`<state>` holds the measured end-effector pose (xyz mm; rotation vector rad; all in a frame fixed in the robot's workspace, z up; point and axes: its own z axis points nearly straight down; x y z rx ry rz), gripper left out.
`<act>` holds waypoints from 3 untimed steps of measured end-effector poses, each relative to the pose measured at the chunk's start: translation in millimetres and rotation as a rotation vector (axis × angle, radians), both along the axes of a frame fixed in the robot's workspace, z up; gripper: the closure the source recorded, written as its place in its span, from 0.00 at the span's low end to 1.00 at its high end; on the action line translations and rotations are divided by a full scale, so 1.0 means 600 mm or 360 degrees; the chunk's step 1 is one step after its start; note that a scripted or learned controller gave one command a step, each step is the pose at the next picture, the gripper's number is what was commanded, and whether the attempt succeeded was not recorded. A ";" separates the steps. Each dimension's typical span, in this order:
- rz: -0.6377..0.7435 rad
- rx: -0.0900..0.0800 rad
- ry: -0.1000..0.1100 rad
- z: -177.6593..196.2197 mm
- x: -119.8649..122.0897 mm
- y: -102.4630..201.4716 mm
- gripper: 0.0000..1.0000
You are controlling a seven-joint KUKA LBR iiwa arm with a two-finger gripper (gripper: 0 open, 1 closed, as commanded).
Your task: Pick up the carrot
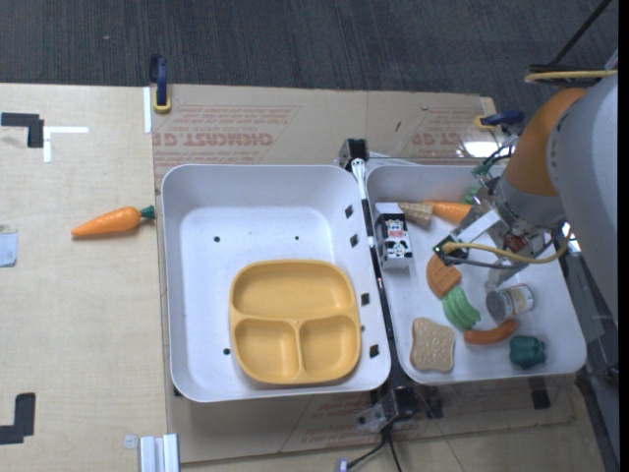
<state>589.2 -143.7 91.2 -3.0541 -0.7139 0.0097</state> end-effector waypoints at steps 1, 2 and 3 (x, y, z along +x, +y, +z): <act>-0.0047 0.0019 0.0070 -0.004 0.088 -0.012 0.00; -0.0397 -0.0002 0.0003 0.000 0.055 -0.091 0.00; -0.0399 -0.0001 0.0001 0.000 0.064 0.058 0.00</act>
